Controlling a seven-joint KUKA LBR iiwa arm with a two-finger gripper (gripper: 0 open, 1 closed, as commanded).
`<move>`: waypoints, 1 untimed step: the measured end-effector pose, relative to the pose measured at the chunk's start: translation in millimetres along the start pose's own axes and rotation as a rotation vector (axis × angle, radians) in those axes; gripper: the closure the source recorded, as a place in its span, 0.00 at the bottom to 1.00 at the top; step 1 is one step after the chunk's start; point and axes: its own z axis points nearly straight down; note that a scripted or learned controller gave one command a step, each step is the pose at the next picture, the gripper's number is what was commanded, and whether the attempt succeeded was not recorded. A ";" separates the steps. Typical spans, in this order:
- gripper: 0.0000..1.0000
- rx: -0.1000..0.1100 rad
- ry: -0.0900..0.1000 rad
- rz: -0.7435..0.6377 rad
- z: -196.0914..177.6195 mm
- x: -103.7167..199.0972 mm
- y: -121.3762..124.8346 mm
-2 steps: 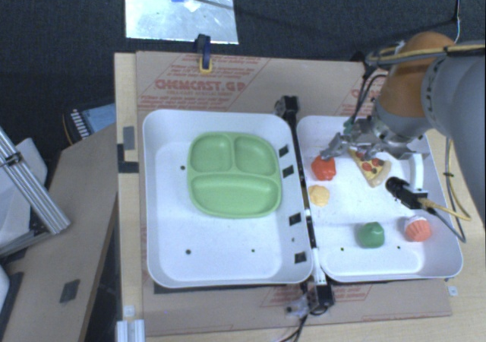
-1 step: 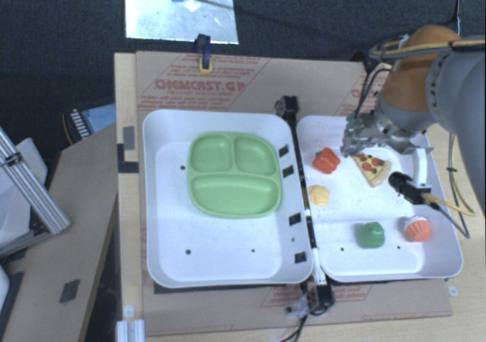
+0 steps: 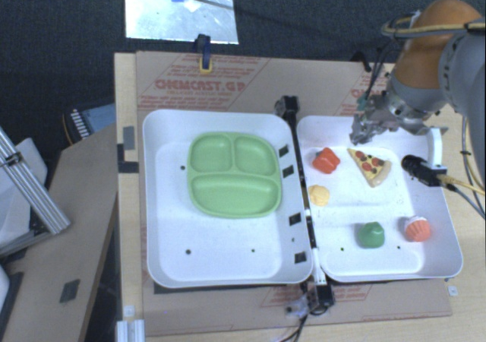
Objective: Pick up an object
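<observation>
— Camera view, what's done so far?
— Nothing lifted yet. My hand (image 3: 364, 131) hangs over the far edge of the right bin (image 3: 444, 261), just beside the pizza slice (image 3: 370, 166); whether it's open or closed, I cannot tell.
— And the rest?
— A red piece (image 3: 326, 159), a yellow piece (image 3: 320, 195), a green block (image 3: 370, 235) and a cupcake (image 3: 417, 229) lie loose there. The left bin (image 3: 163, 253) carries a green tray (image 3: 231, 175). Brown cardboard (image 3: 228, 83) covers the counter; dark carpet lies beyond.

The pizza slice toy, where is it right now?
The pizza slice lies in the right bin, near its back, with the red toy to its left and the gripper just above it.
</observation>
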 end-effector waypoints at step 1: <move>1.00 0.001 0.001 -0.001 -32.2 -0.1 1.7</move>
